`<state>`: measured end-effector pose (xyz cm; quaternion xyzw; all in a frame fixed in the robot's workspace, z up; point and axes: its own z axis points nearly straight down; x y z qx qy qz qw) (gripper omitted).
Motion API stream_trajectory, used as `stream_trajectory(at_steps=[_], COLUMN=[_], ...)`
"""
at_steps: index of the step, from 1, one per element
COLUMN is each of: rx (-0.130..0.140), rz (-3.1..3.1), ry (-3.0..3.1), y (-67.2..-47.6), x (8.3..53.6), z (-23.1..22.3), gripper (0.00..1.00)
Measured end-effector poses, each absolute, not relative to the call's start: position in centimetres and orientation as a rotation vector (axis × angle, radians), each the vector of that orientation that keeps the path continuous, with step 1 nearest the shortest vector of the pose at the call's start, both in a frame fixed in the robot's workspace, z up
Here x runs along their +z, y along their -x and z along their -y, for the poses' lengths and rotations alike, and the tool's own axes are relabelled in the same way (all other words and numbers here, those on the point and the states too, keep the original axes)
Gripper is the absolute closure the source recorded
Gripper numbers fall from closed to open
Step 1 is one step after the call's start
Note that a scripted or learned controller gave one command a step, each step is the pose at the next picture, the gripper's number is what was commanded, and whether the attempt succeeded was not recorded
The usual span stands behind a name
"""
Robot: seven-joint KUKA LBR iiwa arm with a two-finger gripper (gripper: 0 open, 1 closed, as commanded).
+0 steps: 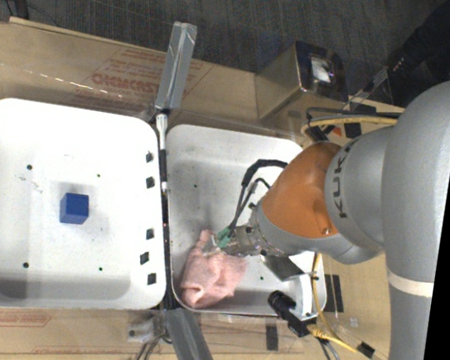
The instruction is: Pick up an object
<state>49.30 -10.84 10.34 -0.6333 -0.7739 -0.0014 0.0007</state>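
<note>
A soft pink cloth-like object [210, 278] lies crumpled at the near edge of the right bin [210, 164]. My gripper [231, 243] is low in that bin, directly at the pink object's upper edge and touching or nearly touching it. A small green bit shows at the gripper's tip. The arm's orange band and grey body hide the bin's right half. A blue cube [75, 208] sits alone in the middle of the left bin [22, 136], far from the gripper.
A metal divider bar [162, 166] with black clips runs between the two bins. A brown box [302, 82] stands behind the right bin. Cardboard lies under both bins.
</note>
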Motion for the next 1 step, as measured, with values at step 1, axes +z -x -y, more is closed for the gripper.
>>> stream_trajectory(at_steps=[1], rx=[0.001], rz=[2.547], ry=[1.836], y=[-56.53], x=[19.17], z=[6.24], gripper=[1.0])
